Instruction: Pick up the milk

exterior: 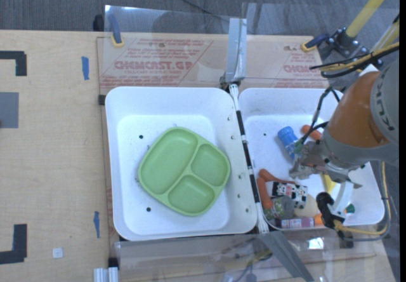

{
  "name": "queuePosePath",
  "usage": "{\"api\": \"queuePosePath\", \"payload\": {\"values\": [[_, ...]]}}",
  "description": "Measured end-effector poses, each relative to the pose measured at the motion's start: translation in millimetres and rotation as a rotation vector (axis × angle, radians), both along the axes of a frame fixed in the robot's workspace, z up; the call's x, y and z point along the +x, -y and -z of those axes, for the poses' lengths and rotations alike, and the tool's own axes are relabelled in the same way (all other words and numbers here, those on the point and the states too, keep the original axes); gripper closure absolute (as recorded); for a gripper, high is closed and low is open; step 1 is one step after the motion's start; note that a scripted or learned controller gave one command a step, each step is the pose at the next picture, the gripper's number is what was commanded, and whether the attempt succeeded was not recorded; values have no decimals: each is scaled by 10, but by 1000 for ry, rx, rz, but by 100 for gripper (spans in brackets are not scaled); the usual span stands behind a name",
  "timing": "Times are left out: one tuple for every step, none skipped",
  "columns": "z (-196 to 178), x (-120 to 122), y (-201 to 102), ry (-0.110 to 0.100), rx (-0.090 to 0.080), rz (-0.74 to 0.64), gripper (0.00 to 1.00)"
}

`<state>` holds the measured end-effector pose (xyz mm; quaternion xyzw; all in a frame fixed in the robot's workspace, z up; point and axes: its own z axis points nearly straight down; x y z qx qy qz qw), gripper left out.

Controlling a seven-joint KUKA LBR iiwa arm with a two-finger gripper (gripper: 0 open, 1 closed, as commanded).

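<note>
The milk (290, 192) is a small white carton with black patches and a red mark, lying near the front of the right bin (266, 109). My gripper (303, 170) hangs over the middle of that bin, just behind and to the right of the carton. Its grey body and the orange band of the arm (358, 119) hide the bin floor beneath them. I see nothing held under the gripper.
A blue object (287, 137) lies behind the gripper. An orange carrot-like piece (264, 183) lies left of the milk, and a small bottle (298, 222) rests at the front wall. The left bin (127, 115) holds a green divided plate (184, 171).
</note>
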<state>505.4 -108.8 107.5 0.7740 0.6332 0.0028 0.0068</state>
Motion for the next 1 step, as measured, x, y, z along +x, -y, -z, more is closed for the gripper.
{"api": "queuePosePath", "payload": {"values": [[1, -1, -1, 0, 0, 0, 0]]}}
